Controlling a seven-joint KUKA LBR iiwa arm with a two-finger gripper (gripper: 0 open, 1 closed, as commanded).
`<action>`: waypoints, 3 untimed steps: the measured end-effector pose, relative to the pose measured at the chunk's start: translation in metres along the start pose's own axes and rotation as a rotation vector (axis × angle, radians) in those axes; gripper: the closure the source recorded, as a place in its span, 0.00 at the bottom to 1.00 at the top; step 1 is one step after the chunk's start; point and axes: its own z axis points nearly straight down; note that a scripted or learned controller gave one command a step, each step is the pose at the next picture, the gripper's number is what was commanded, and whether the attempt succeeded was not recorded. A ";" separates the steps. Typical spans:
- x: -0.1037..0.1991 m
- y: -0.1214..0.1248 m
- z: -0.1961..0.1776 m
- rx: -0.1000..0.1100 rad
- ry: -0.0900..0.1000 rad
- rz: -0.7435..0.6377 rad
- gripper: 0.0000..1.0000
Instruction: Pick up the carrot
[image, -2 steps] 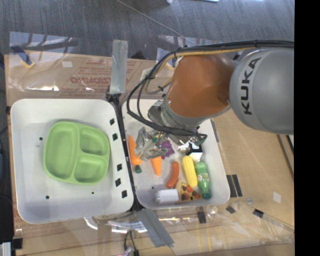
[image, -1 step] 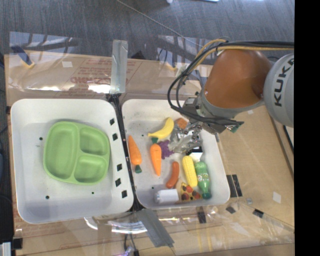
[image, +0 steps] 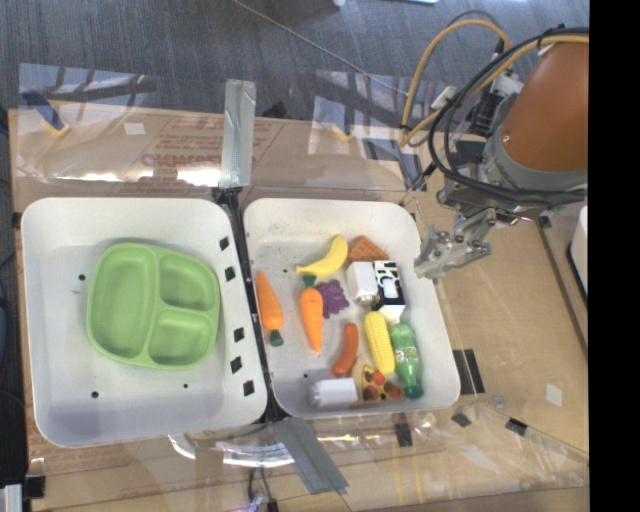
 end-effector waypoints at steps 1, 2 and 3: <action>0.018 0.078 0.048 -0.009 0.001 0.510 1.00; -0.059 0.085 0.051 -0.008 0.002 0.869 1.00; -0.117 0.107 0.124 -0.009 0.004 1.160 1.00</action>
